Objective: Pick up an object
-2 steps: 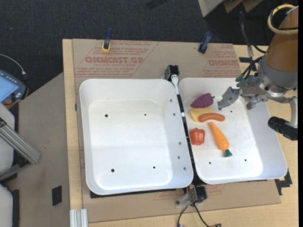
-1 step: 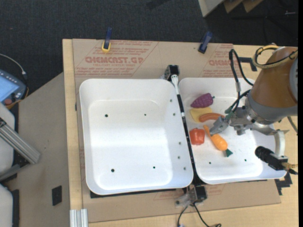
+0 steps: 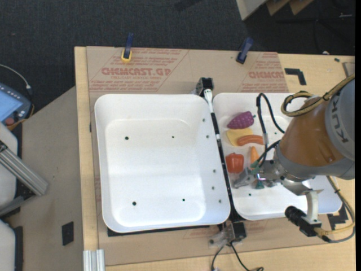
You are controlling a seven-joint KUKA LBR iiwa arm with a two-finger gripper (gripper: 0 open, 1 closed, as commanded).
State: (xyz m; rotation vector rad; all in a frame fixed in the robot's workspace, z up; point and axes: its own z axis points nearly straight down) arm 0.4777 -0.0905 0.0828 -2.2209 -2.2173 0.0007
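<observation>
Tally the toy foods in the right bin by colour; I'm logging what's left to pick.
Purple grape bunch: 1
Yellow piece: 1
Orange pieces, long one and carrot-like one: 2
Red pepper-like piece: 1
Total visible: 5

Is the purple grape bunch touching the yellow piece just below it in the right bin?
Cannot tell. In the camera view the purple grape bunch sits right above the yellow piece, edges meeting, with no plain gap or contact.
</observation>
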